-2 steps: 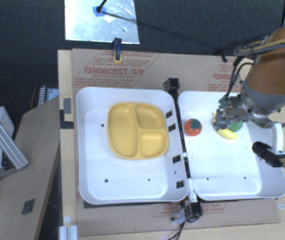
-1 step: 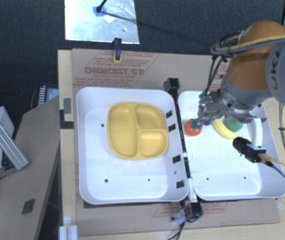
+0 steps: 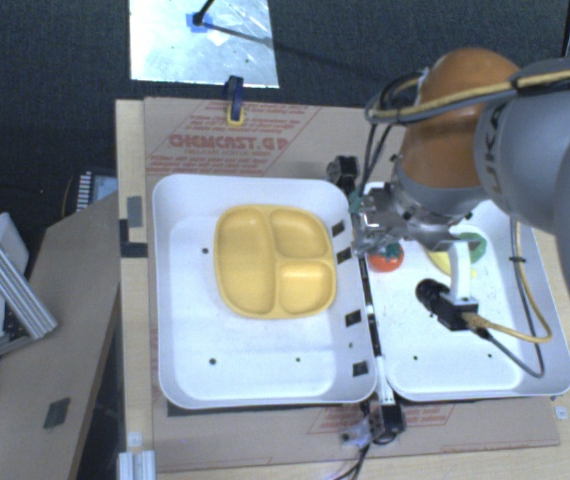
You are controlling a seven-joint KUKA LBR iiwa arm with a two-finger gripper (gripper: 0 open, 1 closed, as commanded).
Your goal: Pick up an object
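A small red object (image 3: 389, 259) with a bit of green on it lies near the left wall of the right bin (image 3: 485, 368). A yellow and green object (image 3: 468, 249) lies to its right, partly hidden by the arm. My gripper (image 3: 373, 230) hangs low over the left edge of the right bin, just above and left of the red object. The grey arm with its orange band (image 3: 460, 88) covers the back of that bin.
The left bin (image 3: 190, 368) holds a yellow divided plate (image 3: 273, 260). A black plug on a yellow cable (image 3: 445, 305) dangles from the arm over the middle of the right bin. A ridge with black clips (image 3: 363, 318) separates the bins.
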